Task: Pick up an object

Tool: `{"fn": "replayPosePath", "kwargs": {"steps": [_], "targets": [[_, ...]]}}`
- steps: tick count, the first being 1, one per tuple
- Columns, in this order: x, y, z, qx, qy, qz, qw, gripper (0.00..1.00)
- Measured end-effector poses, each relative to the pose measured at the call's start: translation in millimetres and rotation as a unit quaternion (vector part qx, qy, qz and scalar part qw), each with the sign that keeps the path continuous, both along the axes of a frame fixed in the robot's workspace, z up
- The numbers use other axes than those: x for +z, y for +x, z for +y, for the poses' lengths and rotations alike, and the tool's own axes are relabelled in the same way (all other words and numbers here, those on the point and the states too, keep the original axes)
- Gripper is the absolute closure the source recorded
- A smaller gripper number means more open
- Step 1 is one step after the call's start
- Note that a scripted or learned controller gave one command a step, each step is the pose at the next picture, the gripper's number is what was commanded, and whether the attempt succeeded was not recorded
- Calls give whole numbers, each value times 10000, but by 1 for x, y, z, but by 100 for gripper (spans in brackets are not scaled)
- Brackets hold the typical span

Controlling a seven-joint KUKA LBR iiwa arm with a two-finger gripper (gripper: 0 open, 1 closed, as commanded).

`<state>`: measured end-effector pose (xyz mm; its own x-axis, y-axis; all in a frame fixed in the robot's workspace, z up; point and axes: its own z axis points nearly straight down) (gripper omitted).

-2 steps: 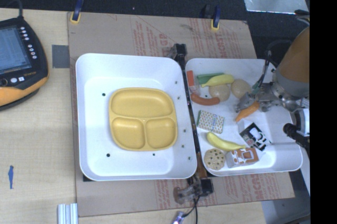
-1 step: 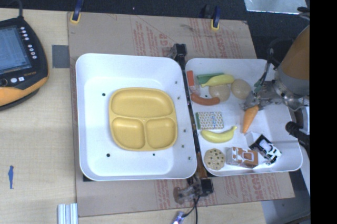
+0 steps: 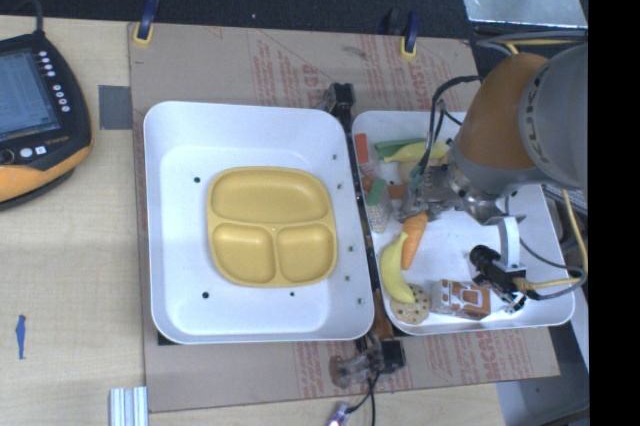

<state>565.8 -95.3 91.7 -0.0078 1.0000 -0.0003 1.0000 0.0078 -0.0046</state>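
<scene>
Camera view shows my gripper [image 3: 415,199] low in the right-hand shallow white bin [image 3: 545,314] — reaching step — above the small orange carrot [image 3: 412,242]; its state I cannot tell. Next: settle, clamp, lift.

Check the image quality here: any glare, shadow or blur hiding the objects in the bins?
Camera view: lighting is even and focus fair; the left bin is bright, nearly washed out, yet the yellow tray reads clearly. The arm covers part of the right bin; the carrot and banana stay legible, while smaller items near them are too soft to identify.
</scene>
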Motion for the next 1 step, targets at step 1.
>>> {"fn": "replayPosePath", "kwargs": {"steps": [1], "targets": [[101,16,64,-14,6,-15,10000,100]]}}
